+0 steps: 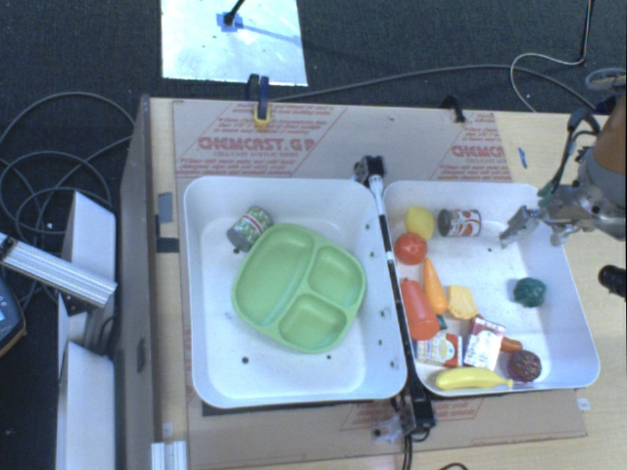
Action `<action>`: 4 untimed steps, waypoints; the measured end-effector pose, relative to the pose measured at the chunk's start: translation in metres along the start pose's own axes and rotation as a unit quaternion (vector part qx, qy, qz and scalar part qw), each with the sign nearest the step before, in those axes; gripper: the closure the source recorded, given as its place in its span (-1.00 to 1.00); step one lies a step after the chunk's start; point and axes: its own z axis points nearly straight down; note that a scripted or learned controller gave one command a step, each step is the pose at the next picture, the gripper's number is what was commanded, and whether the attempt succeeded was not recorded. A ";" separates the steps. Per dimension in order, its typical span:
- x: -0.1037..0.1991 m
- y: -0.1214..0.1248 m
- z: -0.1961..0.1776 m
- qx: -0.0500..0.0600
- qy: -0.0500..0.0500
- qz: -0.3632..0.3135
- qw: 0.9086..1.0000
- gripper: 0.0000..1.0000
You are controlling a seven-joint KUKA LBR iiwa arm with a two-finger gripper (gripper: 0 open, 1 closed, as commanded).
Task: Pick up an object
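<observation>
My gripper hangs over the far right part of the right bin, open, with nothing between its fingers. A small can with a red label lies just to its left, and a dark green lump lies below it; the gripper touches neither. A yellow lemon, a red tomato, an orange carrot and a red pepper lie along the bin's left side. At the near edge lie a banana, two small cartons and a dark red ball.
The left bin holds a green divided plate and a tipped can at its far left. A clamp stands at the bench's far edge. Cables run at the far right, behind the arm.
</observation>
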 end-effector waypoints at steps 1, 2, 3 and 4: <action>0.041 0.088 0.077 0.001 0.001 -0.001 1.000 -1.00; 0.040 0.090 0.063 -0.003 -0.001 -0.003 1.000 1.00; 0.040 0.090 0.063 -0.003 -0.001 -0.003 1.000 -1.00; 0.026 0.088 0.106 0.000 -0.001 0.001 1.000 -1.00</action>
